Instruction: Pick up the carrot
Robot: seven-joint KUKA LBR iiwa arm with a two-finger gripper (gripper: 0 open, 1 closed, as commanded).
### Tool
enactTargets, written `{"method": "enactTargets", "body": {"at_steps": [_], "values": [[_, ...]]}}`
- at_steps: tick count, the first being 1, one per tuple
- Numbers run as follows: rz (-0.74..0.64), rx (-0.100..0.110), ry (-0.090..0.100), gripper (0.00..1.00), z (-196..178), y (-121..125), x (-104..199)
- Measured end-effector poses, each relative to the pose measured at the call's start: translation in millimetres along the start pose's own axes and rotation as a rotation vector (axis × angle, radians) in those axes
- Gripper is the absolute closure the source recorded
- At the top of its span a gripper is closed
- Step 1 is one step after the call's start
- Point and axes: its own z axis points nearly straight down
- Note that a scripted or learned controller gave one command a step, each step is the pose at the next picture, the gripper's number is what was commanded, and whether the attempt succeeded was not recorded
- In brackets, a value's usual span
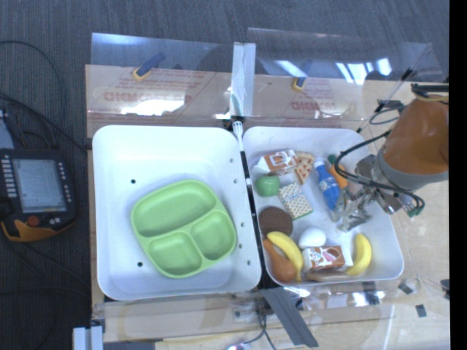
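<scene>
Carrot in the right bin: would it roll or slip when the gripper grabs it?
Probably stiff toy plastic, like its neighbours. The carrot looks small and rounded, so it may roll or squirt aside. It lies beside the blue bottle, which could get nudged.

The bench (427,265) bears two white bins: right bin (390,265) under the fingers (left bin (117,195) well apart).

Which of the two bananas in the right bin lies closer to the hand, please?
The smaller banana near the bin's right wall, just below the hand. The larger banana lies further left, beside the white egg.
</scene>
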Motion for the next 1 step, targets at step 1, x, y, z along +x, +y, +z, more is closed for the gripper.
{"method": "enactTargets", "body": {"at_steps": [1], "values": [[0.001, 0.001, 0.001, 0.0, 1.7, -0.3, 0.9]]}}
